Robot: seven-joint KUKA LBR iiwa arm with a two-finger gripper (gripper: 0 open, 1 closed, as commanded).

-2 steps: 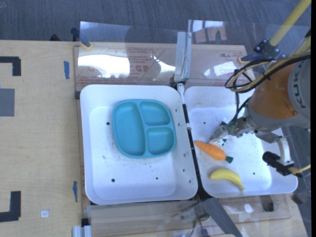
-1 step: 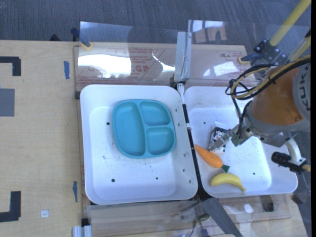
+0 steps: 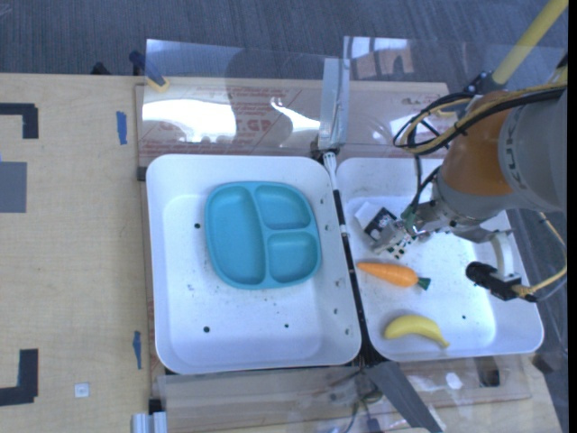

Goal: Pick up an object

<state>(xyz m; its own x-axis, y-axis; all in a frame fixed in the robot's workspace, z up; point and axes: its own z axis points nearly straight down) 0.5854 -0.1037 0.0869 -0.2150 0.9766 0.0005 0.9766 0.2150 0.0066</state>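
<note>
We can read no text, number or brand anywhere. The clear panel (image 3: 234,115) standing along the far edge of the left bin (image 3: 171,314) carries faint reddish print, too washed out by glare for us to make out. The black bracket marks (image 3: 20,120) near the bench's (image 3: 63,260) left edge are plain shapes, not letters.

A grey KUKA arm (image 3: 537,156) with a rounded, bulky casing carries a broad orange band (image 3: 476,156) above its wrist. Black and yellow cables (image 3: 431,115) loop from the band's ten o'clock side. The small gripper (image 3: 389,231) is dark metal with pale speckled markings; a black fitting (image 3: 492,280) juts at five o'clock.
</note>
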